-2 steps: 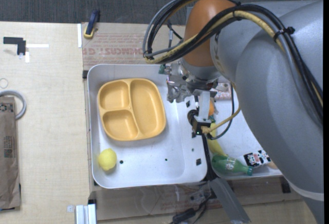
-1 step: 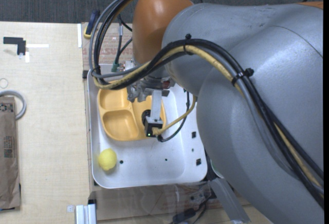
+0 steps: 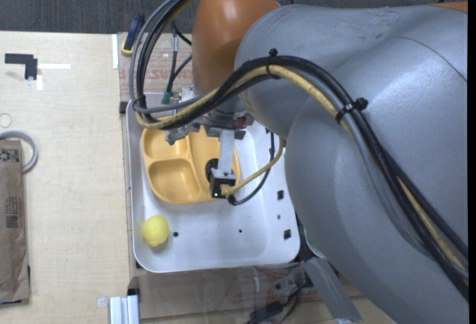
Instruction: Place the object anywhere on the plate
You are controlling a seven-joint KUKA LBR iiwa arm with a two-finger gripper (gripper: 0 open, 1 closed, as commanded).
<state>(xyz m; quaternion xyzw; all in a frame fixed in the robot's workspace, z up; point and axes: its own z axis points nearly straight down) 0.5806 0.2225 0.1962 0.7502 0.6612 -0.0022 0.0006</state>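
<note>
The gripper (image 3: 211,137) hangs over the plate (image 3: 167,183) — spread or closed, I cannot tell. The yellow ball (image 3: 155,231) lies well apart, down-left of it in the bin (image 3: 253,244) — probably light, smooth and apt to roll; grip across its middle.

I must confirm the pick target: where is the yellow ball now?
In the camera view the yellow ball lies in the lower-left corner of the white bin, just below the yellow plate and not touching it.
</note>
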